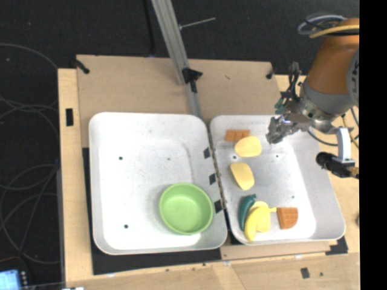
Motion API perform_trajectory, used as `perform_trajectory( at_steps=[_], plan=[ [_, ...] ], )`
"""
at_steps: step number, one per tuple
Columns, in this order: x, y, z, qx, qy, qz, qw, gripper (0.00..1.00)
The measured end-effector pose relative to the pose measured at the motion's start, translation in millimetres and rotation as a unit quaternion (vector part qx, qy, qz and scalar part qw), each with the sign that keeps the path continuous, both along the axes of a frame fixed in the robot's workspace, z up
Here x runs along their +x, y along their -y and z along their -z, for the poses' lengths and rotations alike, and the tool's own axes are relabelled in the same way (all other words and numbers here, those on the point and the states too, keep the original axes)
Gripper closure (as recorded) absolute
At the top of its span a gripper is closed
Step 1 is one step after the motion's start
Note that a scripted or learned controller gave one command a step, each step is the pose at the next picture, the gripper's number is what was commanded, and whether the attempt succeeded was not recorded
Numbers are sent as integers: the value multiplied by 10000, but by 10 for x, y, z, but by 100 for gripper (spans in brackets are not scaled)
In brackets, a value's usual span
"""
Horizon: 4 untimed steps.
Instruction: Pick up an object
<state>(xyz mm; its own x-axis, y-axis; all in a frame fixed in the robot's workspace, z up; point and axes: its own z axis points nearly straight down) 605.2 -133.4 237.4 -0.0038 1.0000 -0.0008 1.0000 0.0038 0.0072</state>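
A green bowl (186, 208) is sitting at five o'clock in the left bin (121, 138). In the right bin (305, 180), two yellow pieces (248, 147) and an orange block (236, 136) are lying near eleven o'clock, with a teal-and-yellow piece (254, 216) and an orange waffle (287, 217) toward six. The gripper (276, 130) is hovering at the bin's one o'clock, just beside the upper yellow piece; its spread I cannot tell. Judging by this, nothing is being lifted yet: the whole grasp is remaining.

White bins (121, 138), green bowl (185, 208), yellow pieces (248, 147), orange blocks (287, 217), teal piece (245, 205).
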Motion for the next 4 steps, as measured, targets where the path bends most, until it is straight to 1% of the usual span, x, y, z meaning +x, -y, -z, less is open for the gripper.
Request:
perform_trajectory(
  at_steps=[1,2,3,4],
  plan=[
    [13,8,-436,1,-4,-2,10000,100],
    [66,-509,-267,1,-35,-8,10000,100],
    [142,-955,-310,4,-29,6,10000,100],
    [127,-1544,-231,6,-38,-14,10000,100]
  ],
)
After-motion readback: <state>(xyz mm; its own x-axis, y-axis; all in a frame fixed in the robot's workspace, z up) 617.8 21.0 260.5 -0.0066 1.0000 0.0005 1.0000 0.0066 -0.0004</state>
